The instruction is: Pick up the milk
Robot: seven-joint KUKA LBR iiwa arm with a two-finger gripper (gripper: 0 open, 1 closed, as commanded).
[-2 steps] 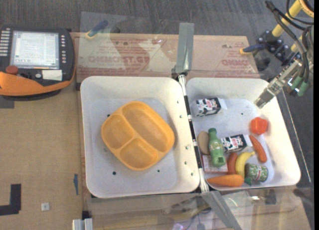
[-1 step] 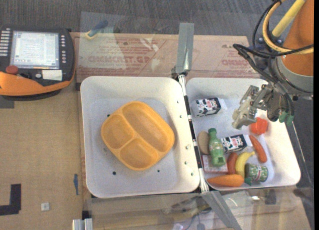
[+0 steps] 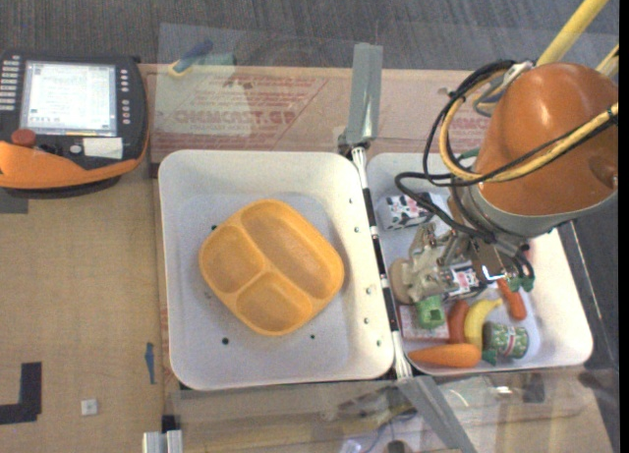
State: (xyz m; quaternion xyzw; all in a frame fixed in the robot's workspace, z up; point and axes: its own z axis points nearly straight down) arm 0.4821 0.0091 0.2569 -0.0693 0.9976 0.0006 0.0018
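Observation:
The milk [image 3: 404, 211] is a small white carton with black cow patches. It lies near the back left corner of the right bin [image 3: 575, 328], partly covered by black cables. My gripper [image 3: 442, 272] hangs low over the middle of that bin, a short way in front of the milk and slightly to its right. It sits among the toy foods, and the arm's orange wrist hides much of the bin behind it. Nothing shows the milk in the gripper.
Toy foods crowd the front of the right bin: a green cube [image 3: 430, 313], a banana [image 3: 479, 318], a carrot [image 3: 444, 355], a can [image 3: 506, 341] and a red pepper [image 3: 512, 300]. An orange divided plate [image 3: 271, 264] lies in the left bin [image 3: 182, 245]. A teach pendant [image 3: 69, 117] rests at the far left.

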